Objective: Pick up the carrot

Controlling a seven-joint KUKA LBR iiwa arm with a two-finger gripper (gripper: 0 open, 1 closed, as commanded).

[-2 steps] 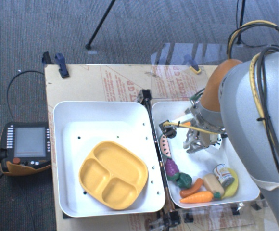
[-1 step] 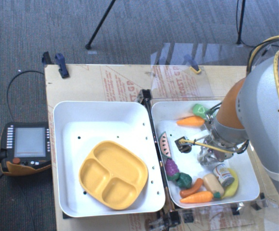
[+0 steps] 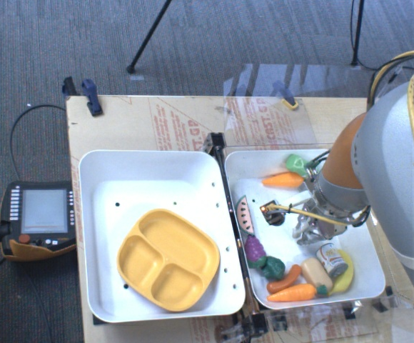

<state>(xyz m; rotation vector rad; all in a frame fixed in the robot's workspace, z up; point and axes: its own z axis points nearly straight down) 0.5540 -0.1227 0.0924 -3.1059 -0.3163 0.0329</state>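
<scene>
Several orange carrots lie in the right bin (image 3: pixel 367 263). One carrot (image 3: pixel 284 180) rests near the bin's far wall, pointing left. A second carrot (image 3: pixel 293 294) lies along the near wall, with a smaller carrot (image 3: pixel 284 279) just above it. My gripper (image 3: pixel 307 229) hangs over the middle right of this bin, below the far carrot and above a small can (image 3: pixel 330 256). It sits apart from all the carrots, and nothing orange shows at its tip.
The right bin also holds a watermelon slice (image 3: pixel 245 216), purple grapes (image 3: pixel 254 249), a green vegetable (image 3: pixel 271 266), a banana (image 3: pixel 346 279), a beige block (image 3: pixel 314 271) and a green piece (image 3: pixel 296 164). A yellow divided plate (image 3: pixel 168 259) lies in the left bin (image 3: pixel 107 177).
</scene>
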